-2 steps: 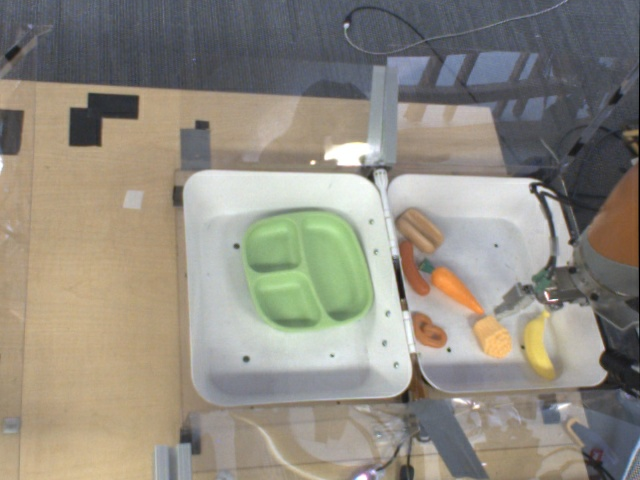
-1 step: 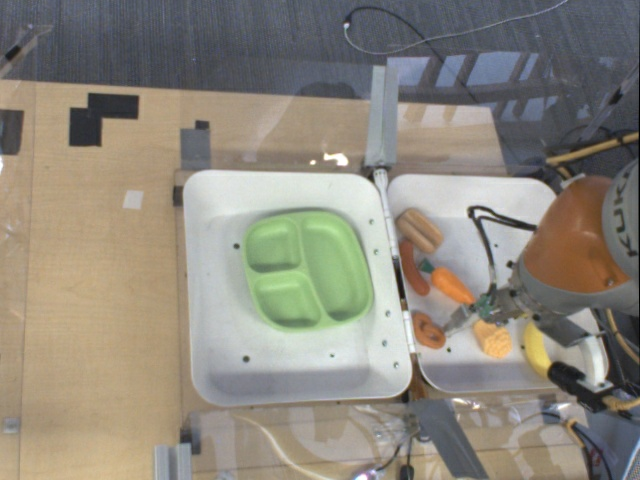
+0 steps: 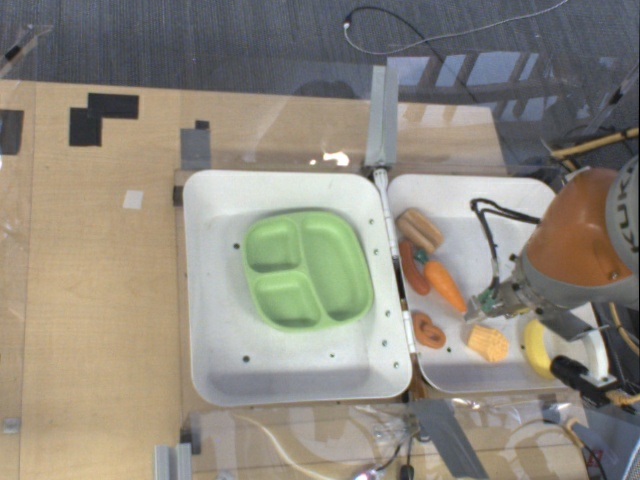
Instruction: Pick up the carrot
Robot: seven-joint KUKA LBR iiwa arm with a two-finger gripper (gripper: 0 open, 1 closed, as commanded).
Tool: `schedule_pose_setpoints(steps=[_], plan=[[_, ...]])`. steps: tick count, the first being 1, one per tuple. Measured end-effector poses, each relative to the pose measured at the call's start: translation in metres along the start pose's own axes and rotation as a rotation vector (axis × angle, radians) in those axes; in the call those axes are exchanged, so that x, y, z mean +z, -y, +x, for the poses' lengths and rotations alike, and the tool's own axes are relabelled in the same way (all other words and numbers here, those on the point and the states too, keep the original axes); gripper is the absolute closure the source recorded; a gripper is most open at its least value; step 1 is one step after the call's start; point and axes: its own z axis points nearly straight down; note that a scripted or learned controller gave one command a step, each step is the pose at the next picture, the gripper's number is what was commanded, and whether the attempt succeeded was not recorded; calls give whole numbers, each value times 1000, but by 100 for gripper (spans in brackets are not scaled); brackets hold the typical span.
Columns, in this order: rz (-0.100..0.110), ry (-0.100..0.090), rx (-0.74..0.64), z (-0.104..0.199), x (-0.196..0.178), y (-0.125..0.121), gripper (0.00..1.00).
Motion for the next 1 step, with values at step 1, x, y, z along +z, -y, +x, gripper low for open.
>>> schedule_pose_setpoints(steps=[1], plan=[[10, 0, 404, -5, 13, -41, 100]])
